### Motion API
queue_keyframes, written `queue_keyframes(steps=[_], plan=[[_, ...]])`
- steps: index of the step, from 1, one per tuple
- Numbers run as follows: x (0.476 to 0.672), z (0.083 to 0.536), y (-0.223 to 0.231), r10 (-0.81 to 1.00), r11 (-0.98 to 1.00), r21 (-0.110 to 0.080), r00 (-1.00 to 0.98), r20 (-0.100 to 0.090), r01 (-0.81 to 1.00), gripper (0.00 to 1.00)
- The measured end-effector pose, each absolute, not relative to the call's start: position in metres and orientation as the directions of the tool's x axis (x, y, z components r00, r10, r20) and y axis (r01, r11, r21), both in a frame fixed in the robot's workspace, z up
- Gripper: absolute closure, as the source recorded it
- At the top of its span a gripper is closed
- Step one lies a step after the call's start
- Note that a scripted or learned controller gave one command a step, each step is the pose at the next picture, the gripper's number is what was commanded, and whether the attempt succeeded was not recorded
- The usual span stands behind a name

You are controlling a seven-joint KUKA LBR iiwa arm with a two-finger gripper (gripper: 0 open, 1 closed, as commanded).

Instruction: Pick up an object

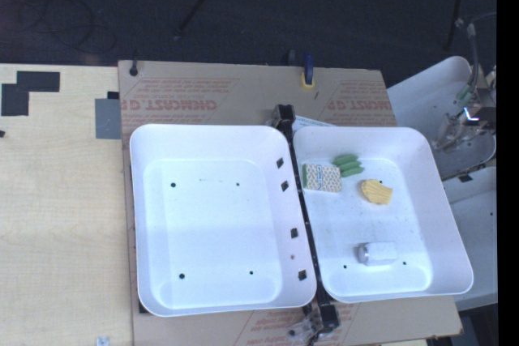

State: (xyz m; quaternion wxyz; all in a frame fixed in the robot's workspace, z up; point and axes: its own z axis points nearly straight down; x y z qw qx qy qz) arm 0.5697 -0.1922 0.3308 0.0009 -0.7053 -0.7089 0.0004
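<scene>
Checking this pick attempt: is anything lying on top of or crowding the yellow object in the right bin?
Nothing visible covers the yellow object. It lies apart from the green piece, the patterned packet and the white cylinder in the right bin, open from above.

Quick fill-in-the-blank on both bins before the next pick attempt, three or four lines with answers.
1. All the loose objects lie in the ____ bin.
2. The green object touches the ____ packet.
3. The yellow object lies to the ____ of that packet in the camera view.
4. The object nearest the front rim is the ____ cylinder.

Missing words: right; patterned; right; white
</scene>
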Motion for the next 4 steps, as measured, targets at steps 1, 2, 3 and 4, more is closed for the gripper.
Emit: queue_keyframes(steps=[1,2,3,4], plan=[[0.472,0.342,-0.215,1.0,-0.005,-0.004,0.005,0.001,1.0,1.0],[0.55,0.343,-0.213,1.0,0.003,0.002,-0.003,-0.002,1.0,1.0],[0.473,0.384,-0.213,1.0,-0.002,-0.001,0.002,0.0,1.0,1.0],[0.551,0.363,-0.191,1.0,0.005,-0.001,-0.005,0.0,1.0,1.0]])
